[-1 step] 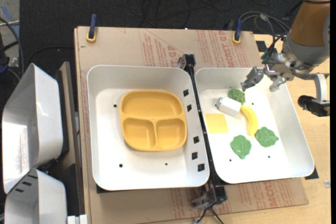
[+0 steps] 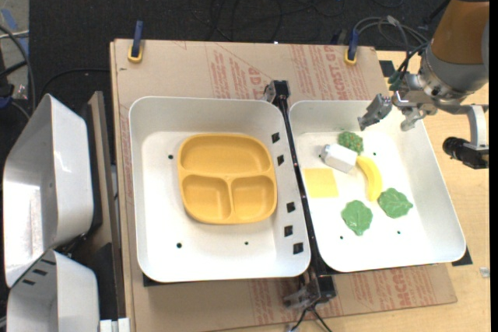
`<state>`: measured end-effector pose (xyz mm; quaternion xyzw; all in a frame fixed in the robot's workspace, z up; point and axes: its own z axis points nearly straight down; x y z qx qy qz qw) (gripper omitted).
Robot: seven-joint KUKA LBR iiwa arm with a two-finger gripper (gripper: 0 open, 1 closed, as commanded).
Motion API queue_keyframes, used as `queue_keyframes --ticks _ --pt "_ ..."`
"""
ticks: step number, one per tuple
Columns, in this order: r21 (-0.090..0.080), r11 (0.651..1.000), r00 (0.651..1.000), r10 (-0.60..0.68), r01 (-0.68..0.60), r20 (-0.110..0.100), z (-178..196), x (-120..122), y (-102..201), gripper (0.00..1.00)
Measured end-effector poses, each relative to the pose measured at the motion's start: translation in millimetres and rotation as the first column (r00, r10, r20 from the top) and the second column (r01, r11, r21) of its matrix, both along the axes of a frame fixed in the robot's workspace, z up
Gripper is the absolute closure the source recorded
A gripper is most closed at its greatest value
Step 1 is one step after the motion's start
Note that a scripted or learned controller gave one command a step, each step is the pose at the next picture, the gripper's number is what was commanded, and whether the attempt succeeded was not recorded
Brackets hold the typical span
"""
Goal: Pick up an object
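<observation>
Resting in the left bin (image 2: pixel 148 167), a yellow divided plate (image 2: pixel 228 177) is seen. Red print on the cardboard (image 2: pixel 233 62) beneath cannot be read. In the right bin (image 2: pixel 436 190) are grouped a yellow square (image 2: pixel 320 183), a white block (image 2: pixel 339 159), a curved yellow banana (image 2: pixel 370 176) and three green pieces (image 2: pixel 357 215). The gripper (image 2: pixel 393 114) is held spread wide above the bin's far edge, gripping nothing.
</observation>
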<state>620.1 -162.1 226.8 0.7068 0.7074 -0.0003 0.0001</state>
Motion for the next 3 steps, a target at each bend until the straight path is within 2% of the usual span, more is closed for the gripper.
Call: queue_keyframes --ticks 1,2,3 --pt "0.0 1.0 1.0 -0.001 0.001 -0.003 -44 3 -1 0.0" --pt "0.001 1.0 1.0 -0.003 0.003 -0.006 -97 -9 1 0.0" --pt "0.004 1.0 1.0 -0.001 0.001 0.012 -126 -3 2 0.0"
